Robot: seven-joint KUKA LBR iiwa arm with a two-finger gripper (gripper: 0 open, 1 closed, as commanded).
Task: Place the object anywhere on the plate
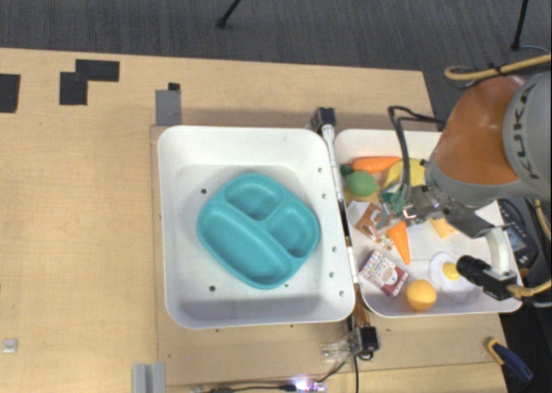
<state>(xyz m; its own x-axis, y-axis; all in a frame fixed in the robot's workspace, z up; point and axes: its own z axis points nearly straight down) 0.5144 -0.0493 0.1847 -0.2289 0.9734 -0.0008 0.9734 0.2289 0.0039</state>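
Note:
A teal divided plate (257, 227) lies in the left white bin (185, 296) with nothing on it. My gripper (403, 205) hangs low over the right bin (379, 303), among the toy foods. It is just above a small orange carrot cone (399, 243) and beside a brown packet (370, 221). A green lime (362, 183) and a yellow banana (407, 172) lie just behind it. I see nothing lifted clear of the bin.
The right bin also holds a long carrot (375, 163), a red-and-white carton (384, 271), an orange fruit (421, 295), a fried egg (449, 271) and a yellow cheese piece (442, 227). The arm's orange band (479, 137) covers the bin's right side.

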